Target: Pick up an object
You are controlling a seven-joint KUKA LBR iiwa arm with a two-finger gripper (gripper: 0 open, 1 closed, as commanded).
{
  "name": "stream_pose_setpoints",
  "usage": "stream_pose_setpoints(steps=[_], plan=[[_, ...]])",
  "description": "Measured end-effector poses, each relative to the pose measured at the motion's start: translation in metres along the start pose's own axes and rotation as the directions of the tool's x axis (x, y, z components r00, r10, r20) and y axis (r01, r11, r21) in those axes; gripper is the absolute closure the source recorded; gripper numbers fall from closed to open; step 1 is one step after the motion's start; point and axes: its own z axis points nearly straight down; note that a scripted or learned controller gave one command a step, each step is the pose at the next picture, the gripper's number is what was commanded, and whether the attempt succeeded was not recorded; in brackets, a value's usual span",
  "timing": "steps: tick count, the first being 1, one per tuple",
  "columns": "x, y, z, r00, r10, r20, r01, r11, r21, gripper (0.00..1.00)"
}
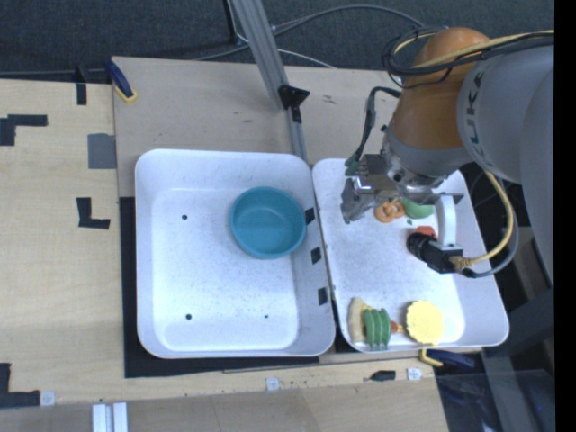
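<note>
Yellow disc (424, 320) well below fingers (356, 203)

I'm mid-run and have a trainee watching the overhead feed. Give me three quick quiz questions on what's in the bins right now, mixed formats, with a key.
1. True or false: the blue bowl sits in the left bin.
2. Multiple choice: which lies beside the yellow round object at the near end of the right bin? A) a green and tan item B) a red cup C) a metal spoon
3. Fill in: the gripper hangs over the ____ bin, close to an orange item.

Key: 1 true; 2 A, the green and tan item; 3 right.
</note>
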Motion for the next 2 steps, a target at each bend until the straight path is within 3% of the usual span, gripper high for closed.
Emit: stream_pose_setpoints(steps=[2], plan=[[0.105, -0.003, 0.016, 1.0, -0.001, 0.0, 0.001, 1.0, 0.0, 1.0]])
